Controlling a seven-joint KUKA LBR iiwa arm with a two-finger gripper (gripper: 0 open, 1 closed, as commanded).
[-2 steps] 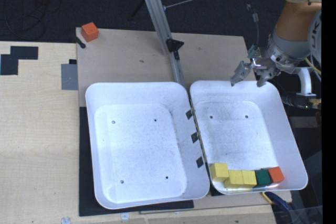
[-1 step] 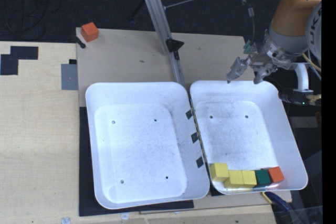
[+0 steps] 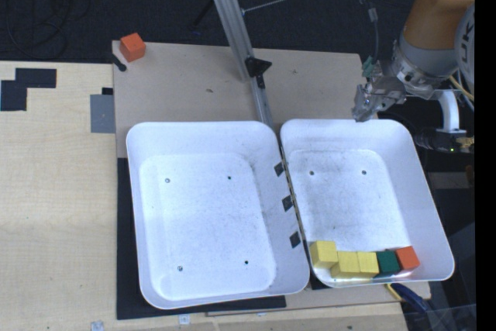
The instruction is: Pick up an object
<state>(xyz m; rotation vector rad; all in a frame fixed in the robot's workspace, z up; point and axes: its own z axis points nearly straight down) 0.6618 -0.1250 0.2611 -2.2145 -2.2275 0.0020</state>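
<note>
No lettering or brand mark can be read anywhere on the rig or the bins. Two shallow white bins sit side by side on the worktop [image 3: 194,81]. The right bin [image 3: 403,159] holds a row of blocks pressed against its near wall: a yellow block [image 3: 324,252], a second yellow block [image 3: 358,263], a green block [image 3: 387,262] and an orange-red block [image 3: 408,257], each touching the next. The left bin [image 3: 155,143] shows bare white floor with a few dark specks. The grey arm reaches in from the right, its tool [image 3: 364,106] hanging over the right bin's far rim, well apart from the blocks, with nothing seen in it; whether its fingers are open or closed cannot be told. A lone orange cube [image 3: 132,46] rests at the worktop's far left corner.
</note>
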